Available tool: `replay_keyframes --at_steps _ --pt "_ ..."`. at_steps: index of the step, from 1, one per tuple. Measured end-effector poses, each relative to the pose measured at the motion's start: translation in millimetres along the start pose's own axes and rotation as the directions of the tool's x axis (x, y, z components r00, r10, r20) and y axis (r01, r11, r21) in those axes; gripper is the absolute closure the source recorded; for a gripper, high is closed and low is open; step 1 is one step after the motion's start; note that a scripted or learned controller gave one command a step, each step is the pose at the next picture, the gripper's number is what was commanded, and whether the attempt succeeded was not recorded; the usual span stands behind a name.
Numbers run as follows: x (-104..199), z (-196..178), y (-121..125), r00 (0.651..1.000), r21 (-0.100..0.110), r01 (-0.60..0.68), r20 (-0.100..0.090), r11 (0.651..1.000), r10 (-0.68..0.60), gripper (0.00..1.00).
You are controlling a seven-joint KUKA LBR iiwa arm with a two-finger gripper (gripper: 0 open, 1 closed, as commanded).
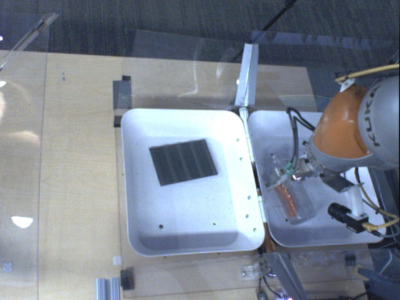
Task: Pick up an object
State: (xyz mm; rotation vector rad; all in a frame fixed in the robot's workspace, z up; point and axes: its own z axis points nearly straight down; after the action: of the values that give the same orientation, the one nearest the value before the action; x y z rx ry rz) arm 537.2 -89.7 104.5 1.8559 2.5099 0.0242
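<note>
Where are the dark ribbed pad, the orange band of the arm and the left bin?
dark ribbed pad (184, 162), camera view, middle of its top face
orange band (337, 130), camera view, its rounded side
left bin (187, 239), camera view, bare floor near the front wall

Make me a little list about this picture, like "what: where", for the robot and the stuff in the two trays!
arm: grey with an orange band, reaching in from the right
gripper: low over the right bin
under the gripper: a clear object with something orange-brown inside, lying in the right bin
left bin: holds a dark ribbed rectangular pad, lying flat
bench: light wood
</note>
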Motion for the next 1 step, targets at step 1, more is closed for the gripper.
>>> replay_keyframes --at_steps 1 --pt "-11.1 10.8 18.3 0.980 0.004 0.198 0.000 0.980 -0.198 1.00"
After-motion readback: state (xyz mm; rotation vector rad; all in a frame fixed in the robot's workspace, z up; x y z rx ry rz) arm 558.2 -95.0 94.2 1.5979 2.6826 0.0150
